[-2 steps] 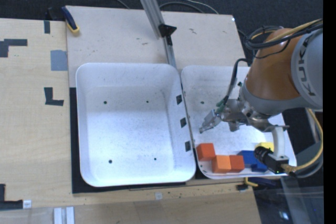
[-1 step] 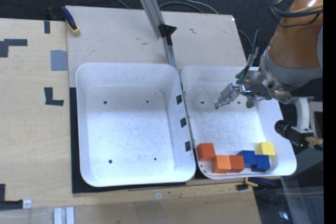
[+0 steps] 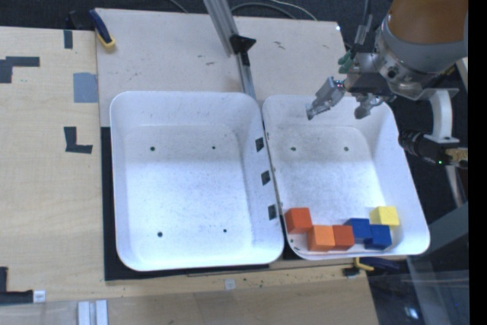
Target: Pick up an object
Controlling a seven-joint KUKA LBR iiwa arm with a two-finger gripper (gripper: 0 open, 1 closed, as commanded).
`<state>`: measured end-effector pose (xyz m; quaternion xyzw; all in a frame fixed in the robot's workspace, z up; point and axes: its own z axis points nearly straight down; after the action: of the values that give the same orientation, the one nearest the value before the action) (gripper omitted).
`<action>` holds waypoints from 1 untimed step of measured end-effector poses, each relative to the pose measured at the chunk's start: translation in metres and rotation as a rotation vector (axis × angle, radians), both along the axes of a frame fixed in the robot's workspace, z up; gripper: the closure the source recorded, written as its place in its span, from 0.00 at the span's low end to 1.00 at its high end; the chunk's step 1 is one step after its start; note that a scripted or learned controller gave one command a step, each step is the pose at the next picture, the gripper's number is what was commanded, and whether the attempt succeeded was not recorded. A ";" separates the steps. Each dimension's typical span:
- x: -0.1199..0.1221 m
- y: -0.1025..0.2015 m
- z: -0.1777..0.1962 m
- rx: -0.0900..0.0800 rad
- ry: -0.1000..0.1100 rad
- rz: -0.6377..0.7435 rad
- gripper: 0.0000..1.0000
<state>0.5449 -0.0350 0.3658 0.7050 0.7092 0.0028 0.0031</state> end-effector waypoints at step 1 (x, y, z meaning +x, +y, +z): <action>-0.002 -0.001 0.006 -0.001 0.010 -0.003 1.00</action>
<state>0.5429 -0.0364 0.3716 0.7060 0.7082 -0.0010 0.0000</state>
